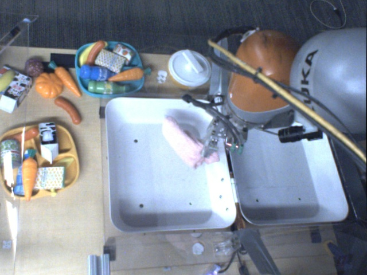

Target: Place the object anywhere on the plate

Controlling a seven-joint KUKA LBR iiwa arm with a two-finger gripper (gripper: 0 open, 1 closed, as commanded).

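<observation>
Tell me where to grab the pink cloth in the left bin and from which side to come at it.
Judging by its pose, take the pink cloth at its lower right end, where it bunches up beside the gripper. Come straight down from above: it lies flat and limp on the floor of the left bin, running diagonally, so a side approach would likely only push it. Pinch across the narrow width.

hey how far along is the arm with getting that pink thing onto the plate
Done: the end effector has reached the pink object in the left bin, at its right end. In hand: a pickup attempt, though whether the object is gripped cannot be told from this view. Left: lifting it and setting it on a plate; the object lies on the bin floor, and no plate can be made out in either bin.
</observation>
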